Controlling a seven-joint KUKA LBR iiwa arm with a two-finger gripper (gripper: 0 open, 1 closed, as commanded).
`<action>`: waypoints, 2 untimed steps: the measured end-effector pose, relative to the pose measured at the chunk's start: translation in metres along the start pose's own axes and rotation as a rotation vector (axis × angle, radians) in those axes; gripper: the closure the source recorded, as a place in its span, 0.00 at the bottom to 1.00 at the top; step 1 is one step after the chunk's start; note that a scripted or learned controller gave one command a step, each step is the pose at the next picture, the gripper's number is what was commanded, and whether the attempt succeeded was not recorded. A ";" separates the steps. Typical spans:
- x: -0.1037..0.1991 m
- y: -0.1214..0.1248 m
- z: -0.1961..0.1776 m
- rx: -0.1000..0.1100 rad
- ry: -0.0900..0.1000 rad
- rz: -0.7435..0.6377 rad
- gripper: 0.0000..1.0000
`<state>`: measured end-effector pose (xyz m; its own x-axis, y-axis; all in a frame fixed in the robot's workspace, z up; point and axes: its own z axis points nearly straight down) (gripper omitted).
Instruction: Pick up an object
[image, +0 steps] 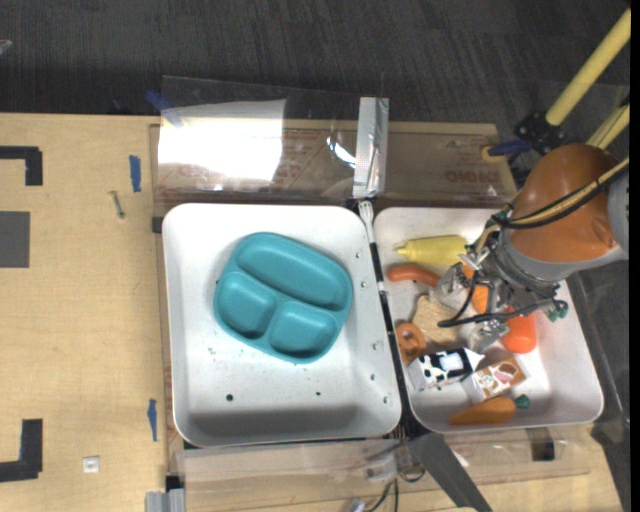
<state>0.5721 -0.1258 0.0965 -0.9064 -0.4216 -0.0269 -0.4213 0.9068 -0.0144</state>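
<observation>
Toy clutter (470, 375) | right bin (580, 395), glossy plastic | gripper (478, 300) low; grip state unclear

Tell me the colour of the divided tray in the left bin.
Teal all over. The divided tray shows plainly in the camera view, lying in the left bin.

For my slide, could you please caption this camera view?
KUKA arm's gripper reaches into the right bin of small toys; teal divided tray sits in the left bin.
</observation>
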 end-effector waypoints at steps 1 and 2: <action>-0.009 -0.001 0.001 0.002 0.005 -0.088 0.00; -0.020 -0.012 0.001 -0.003 0.005 -0.075 0.00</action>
<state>0.5950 -0.1283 0.0958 -0.8723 -0.4886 -0.0206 -0.4884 0.8725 -0.0133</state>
